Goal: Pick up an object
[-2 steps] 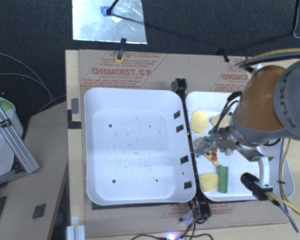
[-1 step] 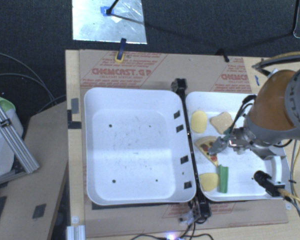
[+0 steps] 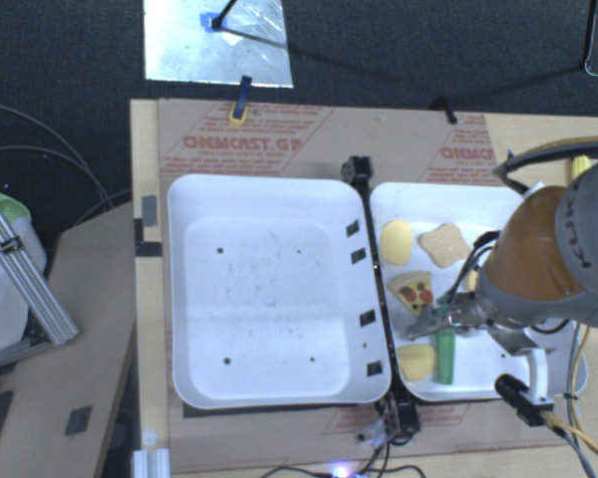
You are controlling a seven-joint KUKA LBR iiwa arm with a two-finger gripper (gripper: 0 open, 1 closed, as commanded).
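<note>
Two shallow white bins sit side by side on the counter (image 3: 279, 132). The left bin (image 3: 269, 292) holds no objects. The right bin (image 3: 498, 195) holds five: one pale yellow rounded piece (image 3: 398, 241) near its upper left, one tan bread-like piece (image 3: 445, 244) just beside it, one pizza-slice toy (image 3: 413, 293) below these, one second yellow piece (image 3: 416, 361) at the lower left, and one green cylinder (image 3: 445, 356) standing just beside that piece. One arm (image 3: 548, 257) reaches over the right bin from the right. The gripper (image 3: 441, 316) lies between the pizza-slice toy and the top of the green cylinder; whether it is released or clenched cannot be told.
</note>
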